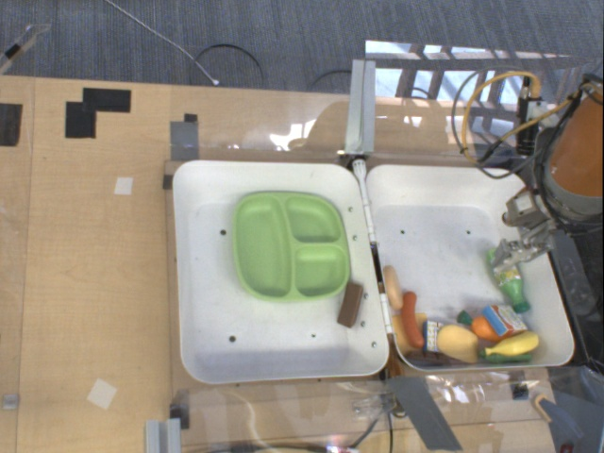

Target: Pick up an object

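My gripper (512, 256) hangs low over the right side of the right bin (429, 225), close to its right wall. Directly under and touching it in the view lies a small green object (513, 290); whether it is between the fingers is unclear. Along the front of this bin lies a pile: a beige piece (391, 285), a red-orange sausage shape (410, 317), a yellow rounded item (458, 343), an orange item (483, 327), a blue-topped pack (505, 318) and a yellow banana (515, 346).
The left bin (203, 338) holds a green divided plate (288, 245) and a brown bar (351, 304) near the shared wall. Cables (491, 121) loop behind the right bin beside the arm (576, 159).
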